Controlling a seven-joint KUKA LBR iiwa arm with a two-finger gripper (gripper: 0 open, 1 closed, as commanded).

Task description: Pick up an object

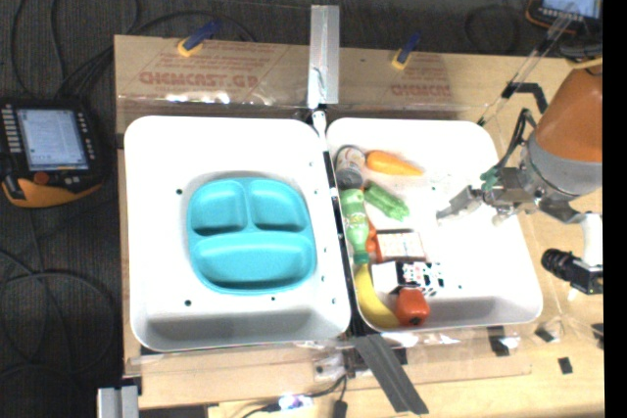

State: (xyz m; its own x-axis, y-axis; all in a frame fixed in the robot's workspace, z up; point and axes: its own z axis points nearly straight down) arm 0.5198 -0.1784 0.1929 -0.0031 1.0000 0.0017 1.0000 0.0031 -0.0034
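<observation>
Two shallow white bins sat side by side on the bench. The left bin (157,171) held a turquoise divided plate (252,232), lying flat near its middle with three compartments facing up. The right bin (490,294) carried a cluster of objects packed along its left wall. At the top of that row lay an orange carrot (394,163), just beside a dark round item (348,160) that was too small to identify. Below them a green bottle-like object (385,202) lay tilted, near a second green piece (352,207) and a small orange one (358,235) against the wall. Further down a white box with dark markings (397,245) rested beside a yellow banana (370,301), which curved along the lower left corner, and a red-orange object (412,306) touched the banana's end. The rest of the right bin's floor was bare white. The grey arm with its orange band (578,117) reached in from the right, and the gripper (458,207) hung over the bare middle-right of that bin, well apart from the cluster. Its fingers appeared slightly spread, with nothing between them and nothing touched.
</observation>
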